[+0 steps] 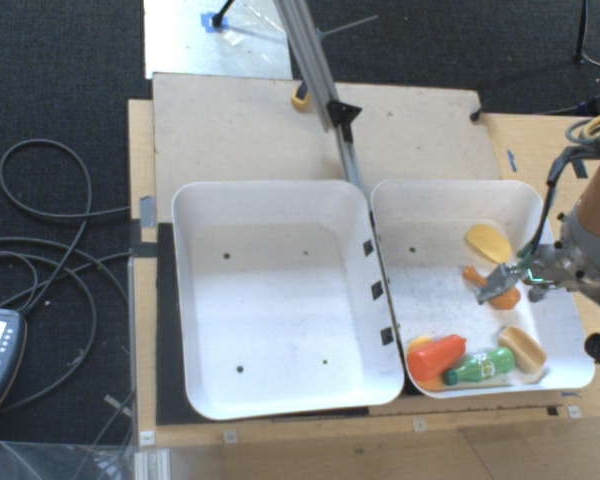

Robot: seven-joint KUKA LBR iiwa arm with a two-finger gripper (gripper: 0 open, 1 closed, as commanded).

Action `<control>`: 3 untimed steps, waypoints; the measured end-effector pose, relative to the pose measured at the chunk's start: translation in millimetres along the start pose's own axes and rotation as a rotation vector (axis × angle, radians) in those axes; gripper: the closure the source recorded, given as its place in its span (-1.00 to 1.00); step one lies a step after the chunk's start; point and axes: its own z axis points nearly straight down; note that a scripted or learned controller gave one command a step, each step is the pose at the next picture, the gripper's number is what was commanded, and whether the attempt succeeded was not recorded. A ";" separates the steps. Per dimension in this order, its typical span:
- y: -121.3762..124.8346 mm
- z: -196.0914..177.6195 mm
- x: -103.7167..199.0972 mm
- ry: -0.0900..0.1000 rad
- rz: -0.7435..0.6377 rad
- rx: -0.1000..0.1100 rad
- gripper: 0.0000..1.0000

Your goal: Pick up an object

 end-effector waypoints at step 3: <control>-1.0 112.3 -9.1 0.000 0.005 0.001 -1.00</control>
